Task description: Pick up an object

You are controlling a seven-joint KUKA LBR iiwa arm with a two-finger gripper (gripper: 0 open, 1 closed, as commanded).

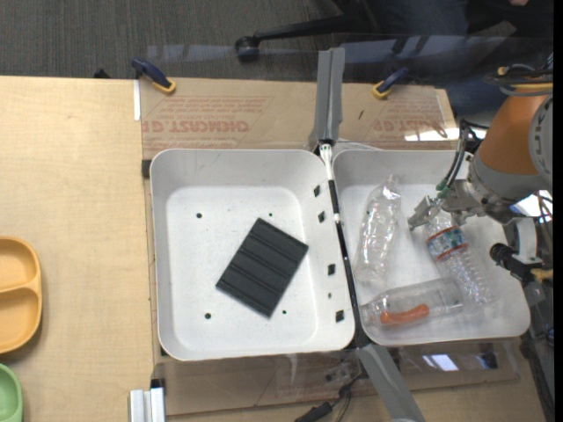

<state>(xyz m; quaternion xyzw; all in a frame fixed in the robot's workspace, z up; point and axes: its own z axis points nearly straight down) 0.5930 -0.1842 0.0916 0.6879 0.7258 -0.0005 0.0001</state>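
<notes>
I see the left bin [176,236] mostly open floor around one black slab [262,266]. The right bin [352,183] is crowded: three clear bottles [378,231] leave bare floor only along its far wall.

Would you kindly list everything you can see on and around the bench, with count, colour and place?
White bins: 2, side by side, left bin, right bin
Ribbed pad: 1, black, lying flat in the left bin
Crumpled plastic bottle: 1, clear, left part of the right bin
Labelled water bottle: 1, clear with blue and red label, right bin, under the gripper
Clear bottle with an orange item inside: 1, front of the right bin
Clamps: 2, blue and yellow, one, other, at the cardboard's back edge
Divided tray: 1, orange, far left
Gripper: 1, grey, over the right bin
</notes>
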